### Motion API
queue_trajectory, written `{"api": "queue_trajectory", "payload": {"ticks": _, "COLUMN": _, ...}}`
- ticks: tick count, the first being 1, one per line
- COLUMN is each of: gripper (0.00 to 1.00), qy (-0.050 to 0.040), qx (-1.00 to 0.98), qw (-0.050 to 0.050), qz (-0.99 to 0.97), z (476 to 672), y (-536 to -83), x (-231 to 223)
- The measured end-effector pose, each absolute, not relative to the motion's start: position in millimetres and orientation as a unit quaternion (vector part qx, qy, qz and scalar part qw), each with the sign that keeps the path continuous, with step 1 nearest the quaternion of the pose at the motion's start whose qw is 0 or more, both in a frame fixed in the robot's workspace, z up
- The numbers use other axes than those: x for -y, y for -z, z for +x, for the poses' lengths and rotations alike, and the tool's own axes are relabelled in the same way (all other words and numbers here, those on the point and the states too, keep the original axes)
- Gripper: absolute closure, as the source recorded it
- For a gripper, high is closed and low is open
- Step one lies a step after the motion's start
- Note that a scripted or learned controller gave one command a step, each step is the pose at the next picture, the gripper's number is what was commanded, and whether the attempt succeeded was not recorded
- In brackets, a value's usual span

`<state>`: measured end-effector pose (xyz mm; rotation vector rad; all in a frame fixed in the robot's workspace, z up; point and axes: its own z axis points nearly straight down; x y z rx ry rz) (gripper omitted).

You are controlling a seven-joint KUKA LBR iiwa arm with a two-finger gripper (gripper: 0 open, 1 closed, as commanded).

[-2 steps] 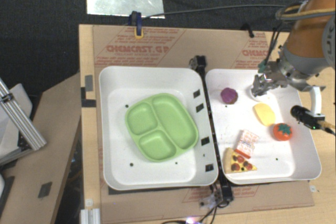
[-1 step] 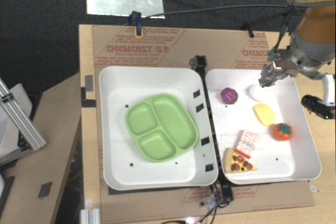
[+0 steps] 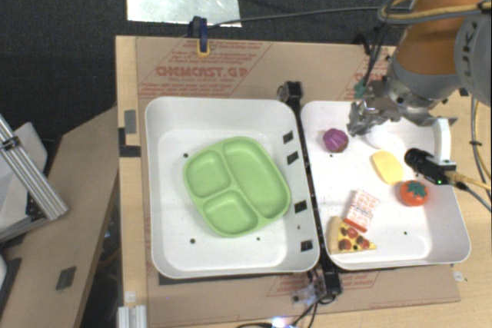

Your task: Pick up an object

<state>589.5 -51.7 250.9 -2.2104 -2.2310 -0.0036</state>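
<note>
My gripper (image 3: 360,124) hangs over the back of the right bin (image 3: 442,251), its dark fingers pointing down just right of a small purple round thing (image 3: 335,140). Nothing shows between the fingers. Further right and nearer lie a yellow piece (image 3: 387,166) and an orange-red fruit with a green top (image 3: 413,193). Toward the bin's front sit a red and white box (image 3: 360,211) and a pizza slice toy (image 3: 350,237).
The left bin (image 3: 165,134) holds a green divided plate (image 3: 235,185). A black divider (image 3: 304,180) runs between the two bins. Brown cardboard (image 3: 204,69) lies under and behind the bins.
</note>
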Motion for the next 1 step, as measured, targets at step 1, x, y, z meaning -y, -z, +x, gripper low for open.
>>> {"api": "queue_trajectory", "payload": {"ticks": 1, "gripper": 1.0, "qy": 0.0008, "qx": 0.71, "qw": 0.001, "qz": -0.704, "z": 570.3, "y": -246.1, "x": -5.9}}
